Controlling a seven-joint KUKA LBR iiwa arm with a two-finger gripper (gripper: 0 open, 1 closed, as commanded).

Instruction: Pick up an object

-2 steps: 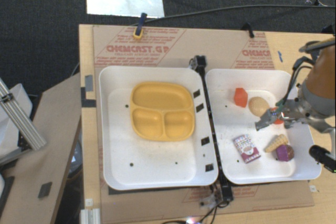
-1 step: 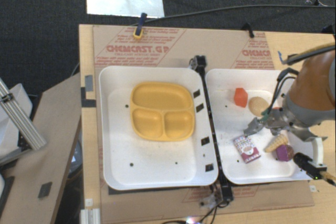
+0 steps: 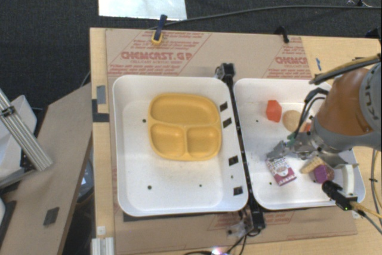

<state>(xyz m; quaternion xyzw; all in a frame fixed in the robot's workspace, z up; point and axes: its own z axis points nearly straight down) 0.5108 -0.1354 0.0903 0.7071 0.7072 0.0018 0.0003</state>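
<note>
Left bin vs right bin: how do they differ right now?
The left bin holds one yellow divided tray; the right bin holds several small items, including an orange block. The gripper is over the right bin, not the left. Both are shallow and white.

At the right of the frame the arm (image 3: 352,107) runs off the edge, partly covering a tan object (image 3: 291,120) and a purple object (image 3: 322,174).

Reaching in from the right, grey arm (image 3: 352,107) with orange band bent low, wrist angled down and leftward, gripper (image 3: 279,152) pointing left near the scene's right side
</note>
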